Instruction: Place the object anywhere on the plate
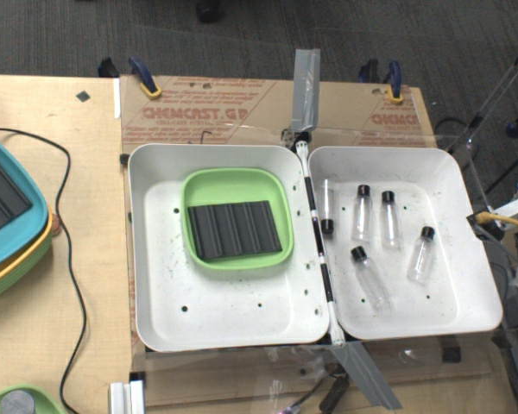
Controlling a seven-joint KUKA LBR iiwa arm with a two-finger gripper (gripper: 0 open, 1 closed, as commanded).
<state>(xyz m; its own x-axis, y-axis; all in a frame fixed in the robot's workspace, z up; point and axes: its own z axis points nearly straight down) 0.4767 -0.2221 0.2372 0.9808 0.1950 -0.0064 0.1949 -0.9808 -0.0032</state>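
Clear vials (pixel 387 218) with black caps lay scattered in the right bin (pixel 466 313), centre-right of frame, apart from the green plate (pixel 281 192) in the left bin (pixel 155 309). I judged them light, slippery, breakable, best pinched mid-barrel. Pincer state: I couldn't tell.

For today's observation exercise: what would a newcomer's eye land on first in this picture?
The bright green plate in the left bin, carrying a dark ribbed insert. Next, the clear vials with black caps scattered in the right bin.
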